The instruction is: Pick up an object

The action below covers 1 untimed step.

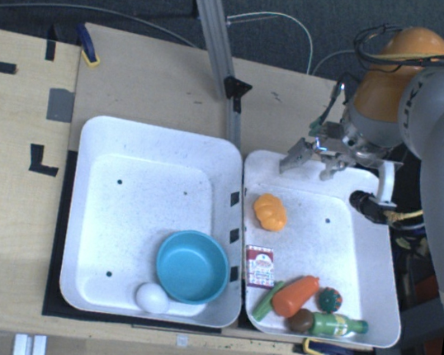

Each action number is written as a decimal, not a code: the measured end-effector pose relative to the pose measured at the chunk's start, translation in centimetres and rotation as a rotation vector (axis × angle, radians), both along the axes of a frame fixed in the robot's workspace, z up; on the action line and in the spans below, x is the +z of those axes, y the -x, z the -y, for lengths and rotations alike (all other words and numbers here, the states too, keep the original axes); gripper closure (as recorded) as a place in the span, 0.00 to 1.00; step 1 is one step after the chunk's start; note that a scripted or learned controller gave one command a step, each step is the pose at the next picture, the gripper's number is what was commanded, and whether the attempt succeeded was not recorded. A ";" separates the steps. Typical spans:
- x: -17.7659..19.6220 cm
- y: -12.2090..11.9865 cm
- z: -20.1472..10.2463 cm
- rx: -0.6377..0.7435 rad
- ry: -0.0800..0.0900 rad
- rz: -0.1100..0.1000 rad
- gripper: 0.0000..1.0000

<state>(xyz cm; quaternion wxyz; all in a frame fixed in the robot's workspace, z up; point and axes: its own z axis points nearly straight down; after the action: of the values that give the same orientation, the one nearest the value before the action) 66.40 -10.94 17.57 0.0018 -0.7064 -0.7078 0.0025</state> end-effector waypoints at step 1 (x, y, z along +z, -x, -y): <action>-4.5 0.2 -0.5 0.000 -0.001 -0.001 0.00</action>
<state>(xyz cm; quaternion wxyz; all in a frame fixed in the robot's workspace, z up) 66.21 -10.48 13.11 0.0023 -0.7063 -0.7079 0.0026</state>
